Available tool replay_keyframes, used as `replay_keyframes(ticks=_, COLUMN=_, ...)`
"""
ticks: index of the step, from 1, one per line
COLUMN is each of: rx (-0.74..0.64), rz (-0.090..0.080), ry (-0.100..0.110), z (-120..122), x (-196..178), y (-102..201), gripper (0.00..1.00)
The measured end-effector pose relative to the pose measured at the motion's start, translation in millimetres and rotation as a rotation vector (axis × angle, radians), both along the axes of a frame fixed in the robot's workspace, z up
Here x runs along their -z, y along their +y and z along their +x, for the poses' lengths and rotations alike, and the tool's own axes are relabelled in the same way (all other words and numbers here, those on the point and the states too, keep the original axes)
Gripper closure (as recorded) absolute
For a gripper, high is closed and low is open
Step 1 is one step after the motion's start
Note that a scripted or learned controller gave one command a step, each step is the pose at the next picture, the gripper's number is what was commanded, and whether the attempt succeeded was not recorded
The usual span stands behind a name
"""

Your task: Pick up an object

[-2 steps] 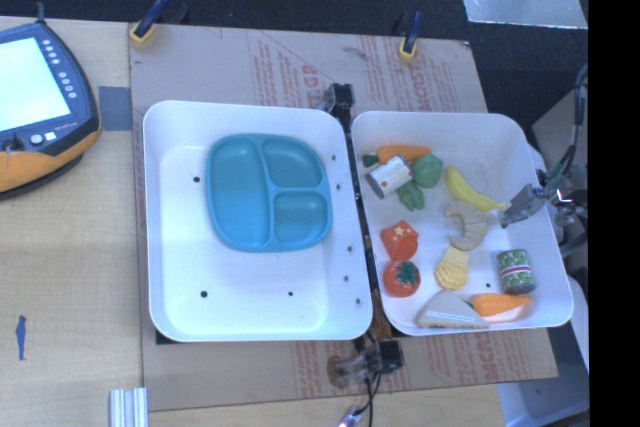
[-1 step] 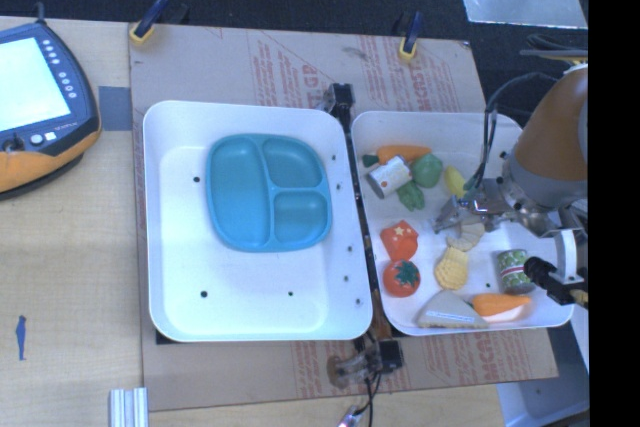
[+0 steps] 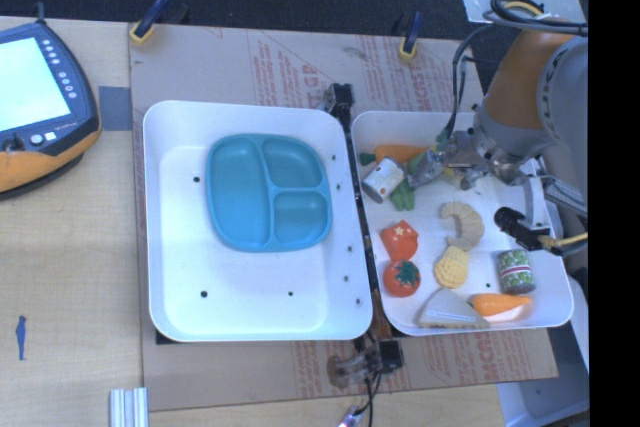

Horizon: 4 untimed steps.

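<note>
Toy food lies untouched at the right bin's six o'clock; gripper, state untellable, hovers at eleven, nothing lifted yet.

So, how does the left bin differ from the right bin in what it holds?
The left bin holds one thing, a flat blue divided plate lying near its middle; the right bin holds many small toy foods, such as a tomato, a corn piece and a green can. The arm's hand is over the right bin, not over the left bin. Both bins are white and shallow.
</note>
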State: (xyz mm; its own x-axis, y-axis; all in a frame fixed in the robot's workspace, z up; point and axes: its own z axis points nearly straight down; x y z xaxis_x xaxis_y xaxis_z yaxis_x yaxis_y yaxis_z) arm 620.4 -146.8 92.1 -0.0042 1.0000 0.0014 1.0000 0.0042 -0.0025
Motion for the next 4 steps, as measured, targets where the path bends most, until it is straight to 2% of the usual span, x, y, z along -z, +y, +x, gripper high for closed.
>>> replay_keyframes(ticks=1, rx=0.001, rz=0.0, ry=0.002, z=35.4, x=0.3, y=12.3, gripper=0.0)
replay_keyframes(ticks=2, rx=-0.003, rz=0.0, ry=0.007, z=35.1, x=-9.9, y=11.9, gripper=1.0)
replay_keyframes(ticks=3, rx=-0.001, rz=-0.001, ry=-0.002, z=10.3, x=-117.2, y=55.2, gripper=1.0)
replay_keyframes(ticks=4, rx=0.0, rz=-0.001, ry=0.0, z=36.0, x=-140.0, y=69.4, gripper=1.0)
